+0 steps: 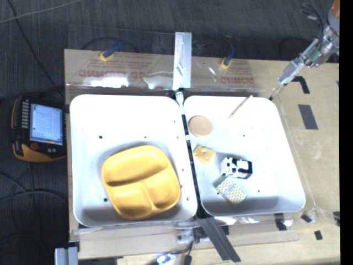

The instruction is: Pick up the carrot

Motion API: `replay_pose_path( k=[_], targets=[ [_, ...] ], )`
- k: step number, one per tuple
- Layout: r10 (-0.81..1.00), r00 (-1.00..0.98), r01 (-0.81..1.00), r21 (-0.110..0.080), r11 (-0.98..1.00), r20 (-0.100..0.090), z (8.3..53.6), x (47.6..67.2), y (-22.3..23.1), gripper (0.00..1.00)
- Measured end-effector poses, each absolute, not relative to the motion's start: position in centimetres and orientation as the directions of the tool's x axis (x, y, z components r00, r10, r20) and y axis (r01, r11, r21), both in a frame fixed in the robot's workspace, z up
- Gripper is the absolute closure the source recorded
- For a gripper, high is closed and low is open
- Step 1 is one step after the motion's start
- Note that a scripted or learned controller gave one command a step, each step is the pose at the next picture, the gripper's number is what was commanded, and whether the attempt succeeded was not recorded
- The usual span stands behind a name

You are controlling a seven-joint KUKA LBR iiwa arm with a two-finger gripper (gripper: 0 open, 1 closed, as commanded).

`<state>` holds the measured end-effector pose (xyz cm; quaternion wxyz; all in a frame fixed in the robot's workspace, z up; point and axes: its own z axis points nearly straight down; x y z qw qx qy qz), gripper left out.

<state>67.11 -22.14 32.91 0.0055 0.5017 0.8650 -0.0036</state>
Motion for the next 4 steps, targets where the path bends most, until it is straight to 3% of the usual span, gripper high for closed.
replay_pose_path(
  k=[3,4],
  targets=[
    [0.868,-0.496,0.868,0.0,0.497,-0.023,35.8,67.3,-22.1,1.0],
    [0.686,-0.727,0.686,-0.001,0.727,-0.003,35.2,66.9,-22.3,1.0]
  ],
)
